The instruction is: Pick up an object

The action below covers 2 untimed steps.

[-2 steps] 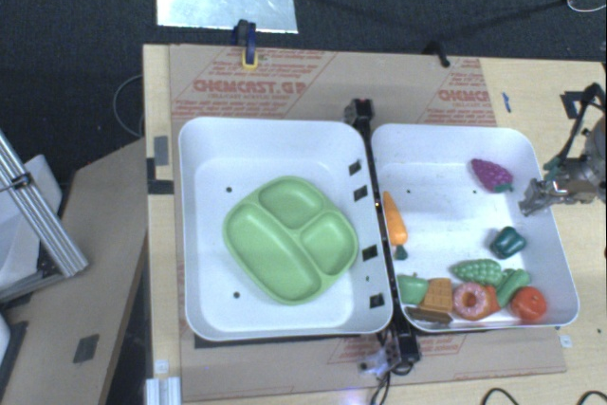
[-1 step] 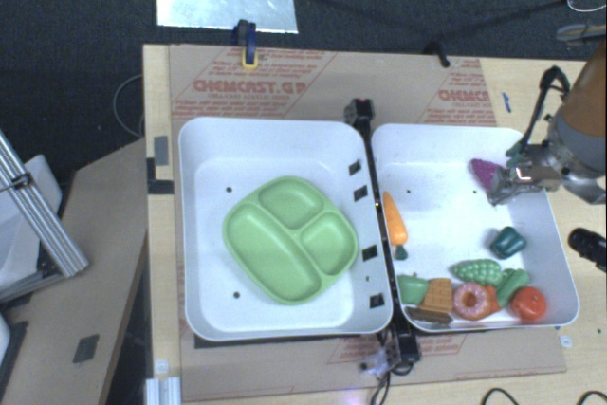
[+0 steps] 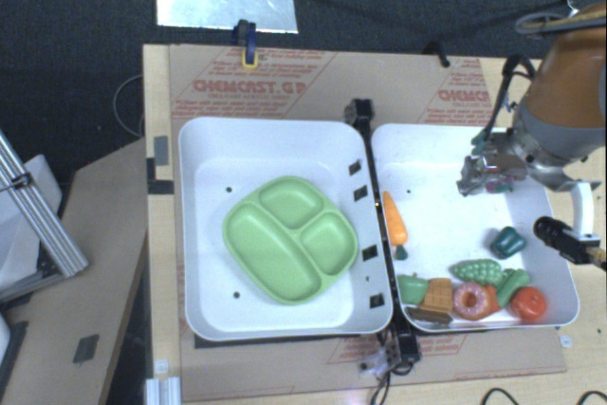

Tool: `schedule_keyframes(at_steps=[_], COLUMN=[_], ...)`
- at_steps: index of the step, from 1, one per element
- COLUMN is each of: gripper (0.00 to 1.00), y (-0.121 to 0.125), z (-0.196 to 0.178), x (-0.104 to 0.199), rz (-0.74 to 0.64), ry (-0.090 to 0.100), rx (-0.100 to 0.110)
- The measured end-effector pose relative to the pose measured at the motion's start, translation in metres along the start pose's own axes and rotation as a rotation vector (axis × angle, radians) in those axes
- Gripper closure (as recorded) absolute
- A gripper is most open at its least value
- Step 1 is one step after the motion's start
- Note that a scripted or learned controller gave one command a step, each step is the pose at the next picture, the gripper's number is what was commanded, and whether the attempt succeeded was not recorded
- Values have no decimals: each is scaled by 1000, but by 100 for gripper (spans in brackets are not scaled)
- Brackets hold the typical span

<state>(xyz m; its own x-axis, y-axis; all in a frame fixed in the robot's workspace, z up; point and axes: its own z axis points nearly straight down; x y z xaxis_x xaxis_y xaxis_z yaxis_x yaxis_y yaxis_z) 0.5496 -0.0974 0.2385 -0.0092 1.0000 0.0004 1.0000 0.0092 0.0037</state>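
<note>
Pincer [image 3: 486, 174]: over right bin [image 3: 427, 152], grip state indiscernible. Toy food [image 3: 471, 292] at 5 o'clock; carrot [image 3: 395, 220] at 9.

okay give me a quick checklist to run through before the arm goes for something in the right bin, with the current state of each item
1. End effector positioned over the right bin: ok.
2. End effector carrying nothing: cannot tell, too blurred.
3. An isolated target available: ok, the carrot lies alone by the divider, and the dark green piece sits apart.
4. Remaining toys easy to single out: not ok, the donut, tomato and brown block crowd along the near wall.
5. Green divided plate out of the way: ok, it lies in the left bin.
</note>
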Motion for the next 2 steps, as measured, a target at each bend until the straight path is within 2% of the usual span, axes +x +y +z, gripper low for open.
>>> schedule_keyframes(at_steps=[1,2], gripper=[100,100], y=[9,2], z=[-3,17], x=[52,99], rz=[0,2], ry=[0,1], rx=[1,4])
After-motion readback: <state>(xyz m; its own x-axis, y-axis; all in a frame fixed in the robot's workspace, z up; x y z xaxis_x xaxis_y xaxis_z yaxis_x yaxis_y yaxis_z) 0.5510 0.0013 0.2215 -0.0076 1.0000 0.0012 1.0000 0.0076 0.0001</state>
